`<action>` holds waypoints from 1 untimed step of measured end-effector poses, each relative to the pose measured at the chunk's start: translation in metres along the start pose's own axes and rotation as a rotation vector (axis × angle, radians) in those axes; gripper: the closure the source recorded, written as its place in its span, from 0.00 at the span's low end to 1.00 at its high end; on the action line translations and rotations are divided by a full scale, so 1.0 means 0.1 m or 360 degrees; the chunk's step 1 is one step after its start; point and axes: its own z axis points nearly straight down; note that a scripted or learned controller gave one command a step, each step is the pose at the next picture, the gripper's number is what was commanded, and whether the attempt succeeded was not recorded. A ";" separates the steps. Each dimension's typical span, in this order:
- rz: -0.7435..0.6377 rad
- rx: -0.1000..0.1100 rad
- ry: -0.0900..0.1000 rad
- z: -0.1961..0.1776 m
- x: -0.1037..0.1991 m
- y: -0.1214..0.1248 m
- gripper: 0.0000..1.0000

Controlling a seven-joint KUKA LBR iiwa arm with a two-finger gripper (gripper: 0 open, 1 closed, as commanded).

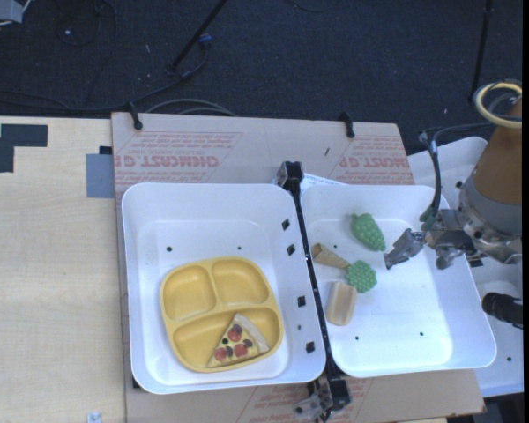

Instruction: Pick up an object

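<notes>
- Camera view: two white bins sat side by side on a cardboard sheet over the pale wood tabletop (44,280); the left bin (150,210) filled the lower middle of the frame, the right bin (441,342) the lower right.
- In the left bin lay a yellow divided tray (189,293), and a toy pizza slice (238,337) rested in its lower compartment.
- The right bin held four small things, all in its left half: a green bumpy toy (368,231) toward the upper part, a second green toy (362,276) below it, a tan wedge-shaped piece (329,256) near the divider, and a pale beige block (340,303) lowest of all, touching or just beside the second green toy.
- The arm (502,161) came in from the right edge of the frame, its orange band high at the right.
- The tool (406,249) hung over the middle of the right bin, just to the right of the two green toys and apart from both.
- Nothing sat between its fingers; whether they were wide or narrow I cannot tell from this slant.
- Dark floor with loose cables (203,38) ran across the top of the frame.
</notes>
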 end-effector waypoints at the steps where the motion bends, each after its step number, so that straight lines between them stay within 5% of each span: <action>1: -0.0003 -0.0017 -0.0003 -0.05 0.00 0.02 0.00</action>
